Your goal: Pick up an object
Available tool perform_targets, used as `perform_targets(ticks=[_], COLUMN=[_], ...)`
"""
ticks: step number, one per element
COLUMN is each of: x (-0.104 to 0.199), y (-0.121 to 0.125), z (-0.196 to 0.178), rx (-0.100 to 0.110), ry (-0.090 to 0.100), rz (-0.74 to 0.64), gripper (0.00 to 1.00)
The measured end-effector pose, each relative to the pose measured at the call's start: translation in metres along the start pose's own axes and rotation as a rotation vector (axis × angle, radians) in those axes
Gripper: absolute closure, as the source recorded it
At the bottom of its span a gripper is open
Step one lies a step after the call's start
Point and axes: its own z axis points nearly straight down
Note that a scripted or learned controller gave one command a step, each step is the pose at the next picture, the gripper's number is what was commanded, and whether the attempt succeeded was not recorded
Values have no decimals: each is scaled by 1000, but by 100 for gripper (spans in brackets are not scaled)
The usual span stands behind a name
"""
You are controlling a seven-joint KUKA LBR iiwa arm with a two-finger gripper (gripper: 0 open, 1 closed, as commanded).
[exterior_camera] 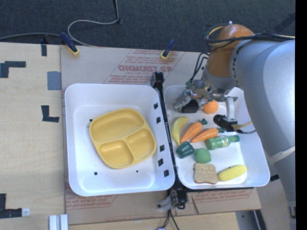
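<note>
Reaching in from the right, the grey arm (pixel 268 80) bent down over the far end of the right bin (pixel 254 174), its orange band (pixel 225 51) uppermost and the gripper (pixel 189 102) low at the bin's far left corner, just beside a small orange ball (pixel 209 107). Whether anything sat between its parts could not be told. Toys lay clustered in that bin: two carrots (pixel 199 132) with their long axes slanting up to the right, a yellow banana (pixel 178 128) standing nearly lengthwise beside them, a green bottle (pixel 221 142) lying across, a green pepper (pixel 185 150), a green ball (pixel 203 155), a bread slice (pixel 206 173) and a corn cob (pixel 232 172) tilted slightly up to the right. The left bin (pixel 76 143) held a yellow divided plate (pixel 122 137), set askew.
</note>
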Motion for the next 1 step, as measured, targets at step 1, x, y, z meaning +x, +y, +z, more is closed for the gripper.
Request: perform_targets(ticks=[1], x=[75], y=[-37], z=[-90], rx=[0], ry=[1], rz=[-1], gripper=[100])
